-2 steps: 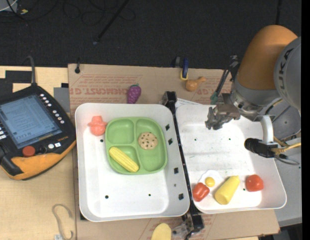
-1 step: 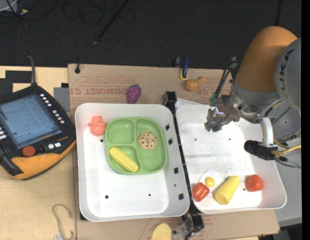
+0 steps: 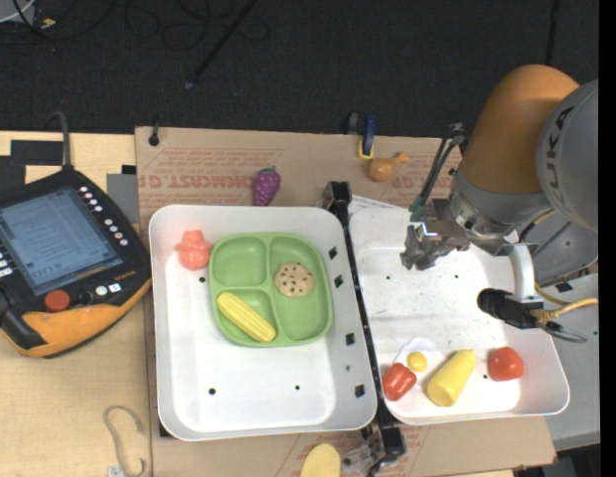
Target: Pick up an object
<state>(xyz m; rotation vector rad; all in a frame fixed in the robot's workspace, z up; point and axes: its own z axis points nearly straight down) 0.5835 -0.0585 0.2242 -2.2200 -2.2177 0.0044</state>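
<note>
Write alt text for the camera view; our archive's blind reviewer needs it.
A grey arm's claw hovers over the right white bin, above a fried egg, yellow piece and two red pieces at its near edge. The left bin holds a green tray with corn and a cookie.

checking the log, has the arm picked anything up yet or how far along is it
Nothing looks picked up yet. The gripper hangs over a bare patch of the right bin, carrying nothing. The fried egg, red pepper, yellow block and tomato lie along the bin's near edge. Reaching, grasping and lifting are all left.
</note>
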